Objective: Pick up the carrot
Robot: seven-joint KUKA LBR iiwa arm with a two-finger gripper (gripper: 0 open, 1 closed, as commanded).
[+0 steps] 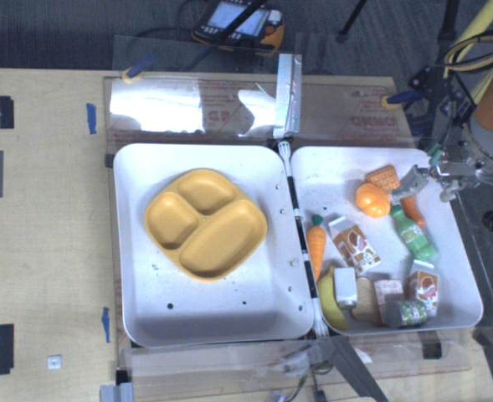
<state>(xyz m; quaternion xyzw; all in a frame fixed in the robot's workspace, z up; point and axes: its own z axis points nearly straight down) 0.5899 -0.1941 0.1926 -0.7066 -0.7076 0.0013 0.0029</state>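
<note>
Orange carrot (pixel 315 248) with a green top lies in the right bin (pixel 464 262), hard against that bin's left wall, green end pointing toward the far side. It rests just beside a small printed carton (pixel 356 247) and above a yellow banana (pixel 330 300) at the near left corner. Nothing is touching the carrot from above.

2 white bins sit side by side on the bench. The left bin (pixel 137 249) contains 1 yellow divided plate (pixel 206 222) with 3 compartments, set near its middle.

The right bin also holds an orange fruit (pixel 372 199), an orange cracker-like block (pixel 382 177) behind it, a green bottle (pixel 415 239) with an orange cap, and a cluster of small cartons and a can (pixel 405 312) along the near edge.

The gripper (pixel 415 182) is positioned over the far right part of the right bin, close to the orange fruit and the bottle cap, well apart from the carrot. Its metal fingers are seen at a slant against the clutter; whether they are spread or closed cannot be determined, and no object is visibly between them.
</note>
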